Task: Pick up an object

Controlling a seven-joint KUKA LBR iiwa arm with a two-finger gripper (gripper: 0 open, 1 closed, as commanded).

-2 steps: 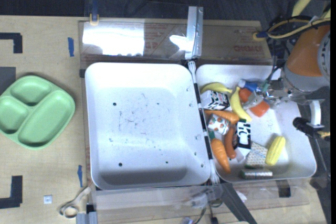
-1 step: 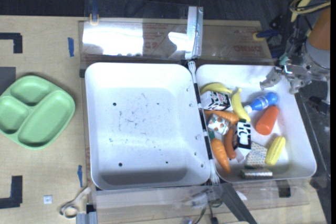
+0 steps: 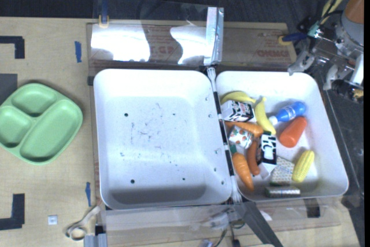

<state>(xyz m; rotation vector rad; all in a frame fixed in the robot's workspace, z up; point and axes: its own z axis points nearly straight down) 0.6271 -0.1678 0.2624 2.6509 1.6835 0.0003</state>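
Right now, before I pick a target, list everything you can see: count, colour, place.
White bins: two, side by side on the bench.
Bananas: two, yellow, right bin.
Corn cob: one, yellow, right bin, right side.
Blue object: one, right bin, upper right.
Orange-red object: one, right bin, below the blue one.
Carrots: about two, orange, right bin, near the divider.
Divided plate: one, green, bench far left.
Clear panel: one, behind left bin.
Arm: one, grey, upper right edge; gripper state unclear.

Glossy white plastic bins (image 3: 153,81), a matt green plastic tray (image 3: 38,122), pale wooden bench (image 3: 40,194), and seemingly smooth plastic toy corn (image 3: 304,165).
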